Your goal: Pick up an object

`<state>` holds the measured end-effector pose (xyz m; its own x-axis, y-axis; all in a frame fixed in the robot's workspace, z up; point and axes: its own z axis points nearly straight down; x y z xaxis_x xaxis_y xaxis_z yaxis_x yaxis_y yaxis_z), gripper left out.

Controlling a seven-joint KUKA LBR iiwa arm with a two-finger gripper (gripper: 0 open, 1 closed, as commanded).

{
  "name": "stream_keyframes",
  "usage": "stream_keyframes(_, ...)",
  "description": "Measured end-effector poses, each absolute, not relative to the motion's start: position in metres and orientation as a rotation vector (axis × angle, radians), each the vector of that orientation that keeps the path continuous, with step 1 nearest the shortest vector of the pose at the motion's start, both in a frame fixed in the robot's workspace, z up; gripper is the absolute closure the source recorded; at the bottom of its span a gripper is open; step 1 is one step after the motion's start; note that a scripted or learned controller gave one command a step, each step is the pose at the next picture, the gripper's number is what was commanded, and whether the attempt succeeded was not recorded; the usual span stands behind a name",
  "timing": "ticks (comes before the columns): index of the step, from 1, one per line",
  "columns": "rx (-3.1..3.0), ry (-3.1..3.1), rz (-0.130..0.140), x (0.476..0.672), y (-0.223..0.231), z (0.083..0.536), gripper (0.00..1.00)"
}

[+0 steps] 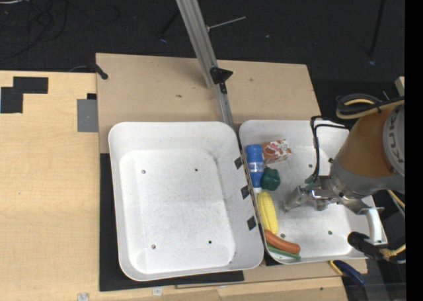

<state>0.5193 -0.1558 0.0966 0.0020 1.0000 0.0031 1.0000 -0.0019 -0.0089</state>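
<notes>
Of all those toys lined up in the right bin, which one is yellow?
The corn cob, lying along the bin's left wall. Above it sit a dark green piece and a blue bottle; below it lies an orange-red hot dog.

Dark carpeted floor (297, 15) crossed by loose black cables (39, 12); a tan fibreboard bench top (158, 91); a pale wood-grain panel (46, 187) at left; an inclined aluminium rail (197, 32).
</notes>
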Motion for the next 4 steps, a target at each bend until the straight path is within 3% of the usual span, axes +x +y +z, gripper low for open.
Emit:
stream_keyframes(1, -2.228, -2.208, 0.003, 0.52, -0.158, 0.109, 1.0)
stream_keyframes(3, -2.221, -2.224, -0.002, 0.52, -0.147, 0.213, 1.0)
stream_keyframes(4, -2.218, -2.223, 0.001, 0.52, -0.148, 0.218, 1.0)
